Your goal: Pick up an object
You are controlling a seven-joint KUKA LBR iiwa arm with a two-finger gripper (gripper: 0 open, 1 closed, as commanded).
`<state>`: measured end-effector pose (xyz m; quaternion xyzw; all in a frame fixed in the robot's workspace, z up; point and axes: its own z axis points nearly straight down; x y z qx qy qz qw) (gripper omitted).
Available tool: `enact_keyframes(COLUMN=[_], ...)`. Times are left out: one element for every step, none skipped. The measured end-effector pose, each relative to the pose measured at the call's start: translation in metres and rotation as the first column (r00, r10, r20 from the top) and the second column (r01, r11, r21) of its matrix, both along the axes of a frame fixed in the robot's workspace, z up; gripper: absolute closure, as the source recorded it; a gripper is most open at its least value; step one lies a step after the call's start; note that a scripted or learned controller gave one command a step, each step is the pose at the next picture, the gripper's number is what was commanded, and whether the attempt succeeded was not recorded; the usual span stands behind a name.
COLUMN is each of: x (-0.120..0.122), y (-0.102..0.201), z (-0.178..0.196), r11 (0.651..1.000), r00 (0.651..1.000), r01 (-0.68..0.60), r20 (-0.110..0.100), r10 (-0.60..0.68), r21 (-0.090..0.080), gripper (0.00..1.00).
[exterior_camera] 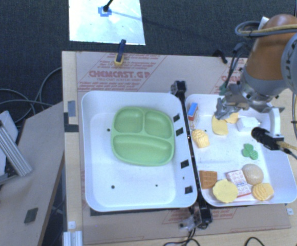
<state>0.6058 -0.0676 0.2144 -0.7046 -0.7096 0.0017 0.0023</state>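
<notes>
The grey arm with its orange band (276, 40) comes in from the upper right of the frame and bends down over the right-hand shallow white bin (287, 181). Its two-finger gripper (223, 111) sits low in the upper part of that bin, directly above a pale yellow, wedge-shaped toy food piece (220, 127); the gripper's tips look to be touching or just over the wedge's upper edge, but whether they are spread or pressed together cannot be told from here.

Just right of the gripper lies a small orange-yellow piece (233, 118), partly hidden, and beside that a white block (247, 122). A small blue and red box (192, 110) stands near the bin's upper left wall. Below it rests a yellow corn-like piece (200, 138). A green leafy shape (249, 150) lies toward the right side.

Along the bin's lower edge (a crowded stretch) sit an orange square cracker (208, 179), a round yellow disc (225, 191), a red-and-white printed packet (238, 181), a beige rounded lump (252, 173) and an orange waffle-patterned round (262, 191).

The left-hand white bin (97, 188), in the middle of the frame, holds a light green divided plastic plate (142, 136), lying flat near its centre.
</notes>
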Motion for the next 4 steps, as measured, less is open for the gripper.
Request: enact_keyframes(x=[0.009,0.008,0.008,0.011], y=[0.006,0.003,-0.007,0.006], z=[0.015,-0.003,0.016,0.014], r11=[1.0,1.0,1.0,1.0], r00=[1.0,1.0,1.0,1.0], r01=[0.0,0.005,0.006,0.001], r20=[0.003,0.001,0.004,0.003], r10=[0.0,-0.005,-0.006,-0.001], r21=[0.0,-0.001,-0.001,-0.001], gripper=[1.0,1.0,1.0,1.0])
